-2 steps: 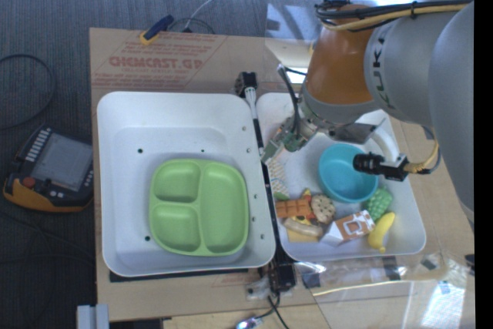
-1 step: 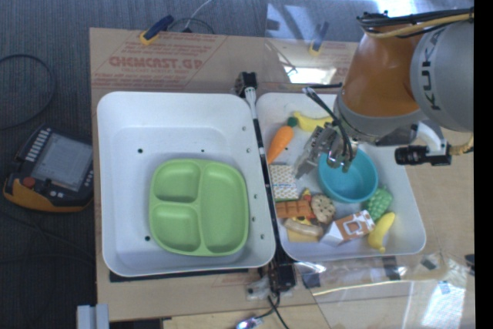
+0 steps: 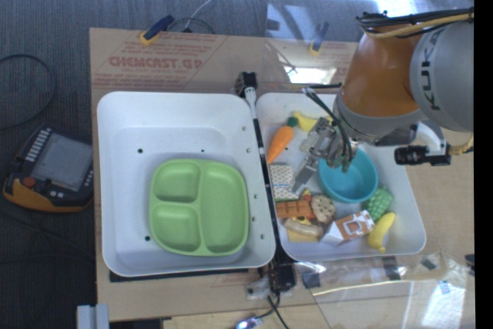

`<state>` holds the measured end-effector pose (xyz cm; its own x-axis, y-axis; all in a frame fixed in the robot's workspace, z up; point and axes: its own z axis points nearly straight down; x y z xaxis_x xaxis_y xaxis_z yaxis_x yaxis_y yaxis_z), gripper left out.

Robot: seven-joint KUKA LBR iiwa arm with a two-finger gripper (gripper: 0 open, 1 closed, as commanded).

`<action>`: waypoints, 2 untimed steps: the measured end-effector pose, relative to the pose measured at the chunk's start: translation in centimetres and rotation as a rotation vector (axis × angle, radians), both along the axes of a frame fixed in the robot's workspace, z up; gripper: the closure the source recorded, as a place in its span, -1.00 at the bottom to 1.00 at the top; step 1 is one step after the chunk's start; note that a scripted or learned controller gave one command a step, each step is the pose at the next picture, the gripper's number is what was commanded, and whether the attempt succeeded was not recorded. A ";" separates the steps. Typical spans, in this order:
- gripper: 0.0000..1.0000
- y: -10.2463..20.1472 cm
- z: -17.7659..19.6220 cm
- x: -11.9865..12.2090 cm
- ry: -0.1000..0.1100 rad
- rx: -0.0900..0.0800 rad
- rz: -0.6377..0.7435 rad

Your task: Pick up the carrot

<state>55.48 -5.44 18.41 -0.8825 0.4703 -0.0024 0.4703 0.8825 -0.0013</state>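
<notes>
Now the arm (image 3: pixel 400 81) reaches in from the right, wrist bent down over the right bin (image 3: pixel 412 239), the gripper (image 3: pixel 317 158) hanging beside the blue bowl (image 3: pixel 350 181); its state I cannot tell. The carrot (image 3: pixel 279 142), orange, green-topped, lies tilted against the bin's left wall, apart from the gripper.

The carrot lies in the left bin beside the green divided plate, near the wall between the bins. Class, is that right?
Not quite: the camera view shows the carrot in the right bin, near the wall between the bins; the green divided plate sits in the left bin.
</notes>
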 end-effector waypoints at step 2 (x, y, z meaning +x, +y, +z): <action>-1.00 -1.3 0.0 3.1 0.001 -0.002 -0.010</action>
<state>58.57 -6.75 18.42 -0.8777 0.4793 -0.0026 0.4793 0.8777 -0.0032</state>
